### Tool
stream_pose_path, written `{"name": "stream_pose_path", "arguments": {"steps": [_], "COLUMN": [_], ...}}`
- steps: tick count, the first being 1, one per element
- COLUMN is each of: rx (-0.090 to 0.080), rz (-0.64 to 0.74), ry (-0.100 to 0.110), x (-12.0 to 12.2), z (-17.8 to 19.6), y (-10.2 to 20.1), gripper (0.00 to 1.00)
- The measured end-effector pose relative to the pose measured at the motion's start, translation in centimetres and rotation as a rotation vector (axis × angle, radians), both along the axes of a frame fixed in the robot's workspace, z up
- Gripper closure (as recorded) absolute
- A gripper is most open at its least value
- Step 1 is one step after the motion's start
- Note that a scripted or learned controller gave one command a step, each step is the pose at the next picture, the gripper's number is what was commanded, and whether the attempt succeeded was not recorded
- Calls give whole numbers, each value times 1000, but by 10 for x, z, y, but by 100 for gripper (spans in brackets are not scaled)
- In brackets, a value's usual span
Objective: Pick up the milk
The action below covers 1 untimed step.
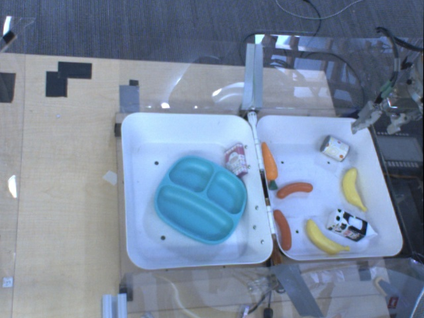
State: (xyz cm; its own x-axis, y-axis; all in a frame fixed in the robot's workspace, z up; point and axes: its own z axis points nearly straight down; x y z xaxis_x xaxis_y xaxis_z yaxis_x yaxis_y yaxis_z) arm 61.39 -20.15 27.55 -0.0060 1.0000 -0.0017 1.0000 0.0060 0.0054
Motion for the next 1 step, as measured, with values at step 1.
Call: {"name": "stream_pose_path", "arguments": {"steps": [1], "rx": [1], "rz": [-38], "ry": [3], "x": [0], "z": [-122], "y": [-3], "gripper": [0]}}
